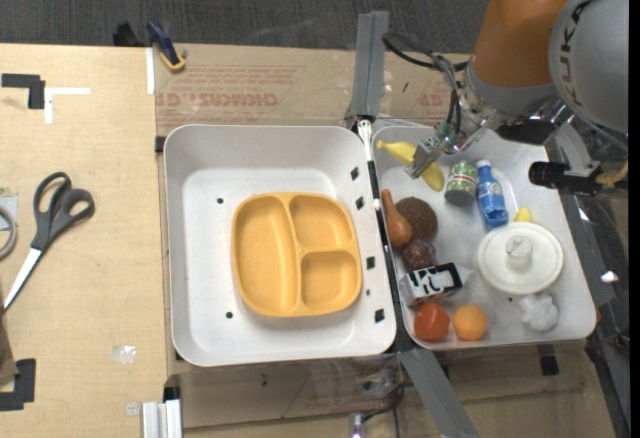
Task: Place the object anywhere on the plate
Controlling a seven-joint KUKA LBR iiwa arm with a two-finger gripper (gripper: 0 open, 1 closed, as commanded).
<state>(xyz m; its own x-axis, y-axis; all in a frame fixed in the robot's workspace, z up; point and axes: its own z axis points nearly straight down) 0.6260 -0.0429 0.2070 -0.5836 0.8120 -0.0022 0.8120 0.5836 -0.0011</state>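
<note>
A yellow three-compartment plate (297, 253) lies in the left white bin (190, 226) with nothing on it. My gripper (428, 156) hangs low at the back left of the right bin (575, 256), directly over a yellow banana-like object (400, 150) whose ends stick out on either side of it. Whether it touches the banana is unclear. Just right of the gripper stand a small green can (461, 182) and a blue bottle (490, 194).
The right bin also holds a brown round object (416, 217), a brown pear-like shape (396, 222), a black-and-white item (436, 278), a red tomato (431, 322), an orange ball (469, 323) and a white round lidded dish (520, 257). Scissors (45, 221) lie on the bench at left.
</note>
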